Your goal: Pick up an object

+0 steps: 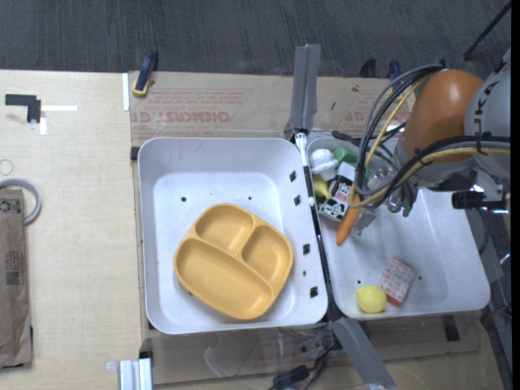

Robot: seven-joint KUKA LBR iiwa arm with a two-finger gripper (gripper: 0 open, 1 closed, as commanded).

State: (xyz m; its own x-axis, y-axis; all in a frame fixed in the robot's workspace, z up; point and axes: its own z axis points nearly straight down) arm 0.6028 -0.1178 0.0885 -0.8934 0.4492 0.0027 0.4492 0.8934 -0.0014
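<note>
Orange carrot (347,223) is your likeliest target: it stands tilted in the right bin (455,291), close to the divider (313,218) between the two bins, and the gripper (363,218) hangs just beside it on the side away from the divider. You cannot tell from this angle whether the fingers are wide or narrow, nor whether the carrot sits between them or merely next to them, because cables (382,153) and the wrist cover that spot.

Using the divider as your mark: a small printed box (335,200) and a white bottle (322,162) crowd against it just beyond the carrot, a yellow ball (371,299) lies near its close end, and a red-and-white packet (396,280) sits just past the ball. On the divider's other side a yellow plate (234,260) lies alone in the left bin (162,218).

Watch for a miss. The carrot is thin, tapered and leaning, so you may see it slip out as the arm rises. The clutter beside it could also catch a finger, or get nudged against the divider instead of being lifted.
</note>
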